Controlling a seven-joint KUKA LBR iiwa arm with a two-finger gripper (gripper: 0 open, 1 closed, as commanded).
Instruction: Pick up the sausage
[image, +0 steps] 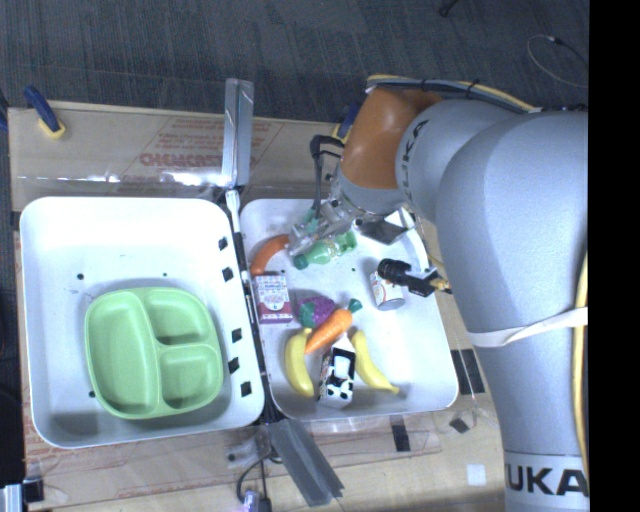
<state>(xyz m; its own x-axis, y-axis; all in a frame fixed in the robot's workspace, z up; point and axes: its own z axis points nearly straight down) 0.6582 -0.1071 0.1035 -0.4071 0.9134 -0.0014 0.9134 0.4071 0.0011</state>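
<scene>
White plastic is what both bins are made of. The left bin (40, 300) is taken up by a green plate (153, 352), which is divided into three wells and set towards 6 o'clock on the bin floor.

In the right bin (425, 345) several things are crowded together. The sausage (265, 252), orange-red and curved, is seen at about 10 o'clock in this bin, close against the left wall and lying free on the floor. A red and white packet (272, 297) is laid just at 6 o'clock of it. A green bottle (330, 250) is found on its side at 3 o'clock of the sausage, close by. The gripper (318, 230) is lowered onto the bottle's 12 o'clock side, and whether it is wide or narrow cannot be told.

Near the bin's middle, a purple toy (316, 307) is touched by a slanted carrot (330, 330). At 6 o'clock a spotted carton (341, 378) is flanked by a left banana (297, 362) and a right banana (371, 366). A can (385, 292) is placed at 3 o'clock. The arm (500, 250), grey with an orange band (385, 140), is extended from the right.
</scene>
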